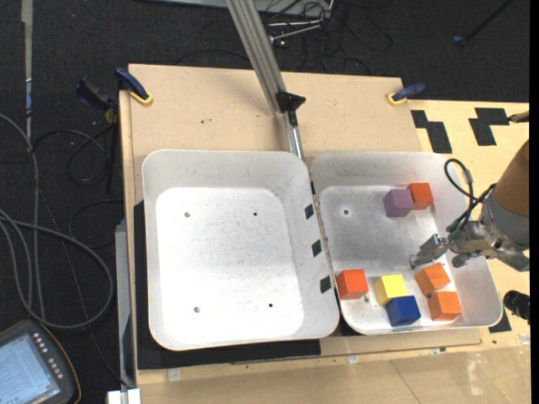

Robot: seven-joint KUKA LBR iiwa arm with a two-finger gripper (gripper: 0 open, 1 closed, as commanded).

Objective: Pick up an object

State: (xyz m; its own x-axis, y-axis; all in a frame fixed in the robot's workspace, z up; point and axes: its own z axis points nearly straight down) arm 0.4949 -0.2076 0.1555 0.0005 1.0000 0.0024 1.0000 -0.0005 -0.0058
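Camera view: orange block (pixel 433 277) sits in the right bin (pixel 370 179), near its right wall, directly under the gripper (pixel 436 252). Gripper tips hang just above the block's top-left edge; can't tell if the jaws are spread or pressed, nothing visibly pinched. Second orange block (pixel 445 305) just below it, blue block (pixel 403 310) and yellow block (pixel 390 288) to the left, another orange one (pixel 352 283) by the divider. Purple block (pixel 397 202) and orange neighbour (pixel 420 195) touch, further up. Left bin (pixel 168 175) alongside.

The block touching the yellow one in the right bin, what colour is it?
Blue; the block sits against the yellow block, clear in the camera view.
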